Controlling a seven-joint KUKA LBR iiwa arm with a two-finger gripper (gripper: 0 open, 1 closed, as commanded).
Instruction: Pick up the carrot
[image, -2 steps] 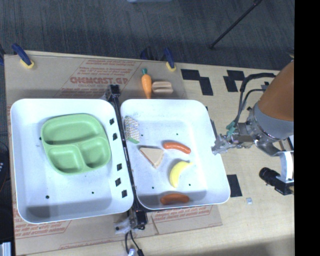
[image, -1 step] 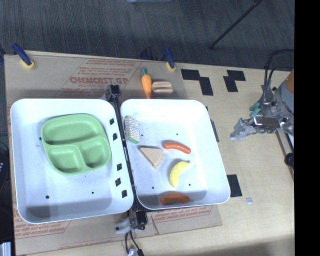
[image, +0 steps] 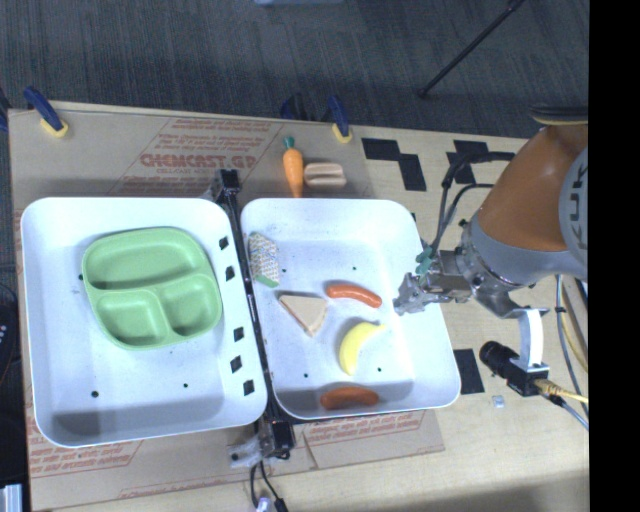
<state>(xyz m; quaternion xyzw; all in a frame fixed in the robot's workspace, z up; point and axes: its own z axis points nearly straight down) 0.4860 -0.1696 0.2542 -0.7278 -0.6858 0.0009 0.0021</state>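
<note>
Carrot (image: 292, 168): upper centre, outside the right bin (image: 405, 222), beside a hotdog bun (image: 324, 176). Gripper (image: 410, 297): mid-right, jaw state unreadable. Risk: grabbing the nearer sausage (image: 354, 293) instead.

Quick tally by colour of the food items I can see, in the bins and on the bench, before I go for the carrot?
Orange or red: 3, the carrot on the bench, a sausage and a second sausage in the right bin
Yellow: 1, the banana
Tan: 2, the sandwich wedge and the bun
Pale speckled: 1, the corn cob
Total: 7
</note>
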